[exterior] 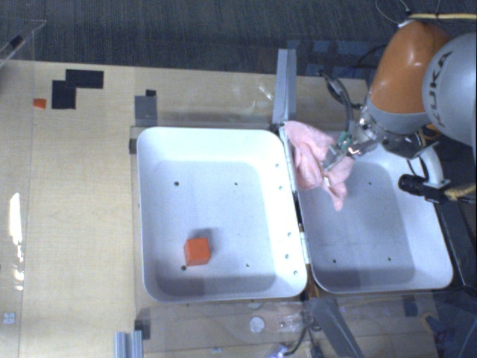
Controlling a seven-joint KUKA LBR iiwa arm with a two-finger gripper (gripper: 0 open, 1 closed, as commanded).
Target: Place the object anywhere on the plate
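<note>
A crumpled pink cloth (307,154) hangs at the far left corner of the right bin (387,233), over the divider between the two bins. My gripper (333,155) reaches in from the right and is shut on the cloth's right side. A fold of the cloth droops below the fingers toward the bin floor. The grey arm with its orange band (402,66) sits above and to the right of the cloth.
A small orange cube (197,251) lies on the floor of the left bin (153,200), near its front. A grey upright post (284,88) stands behind the divider. Black and orange markers lie on the bench at the far left.
</note>
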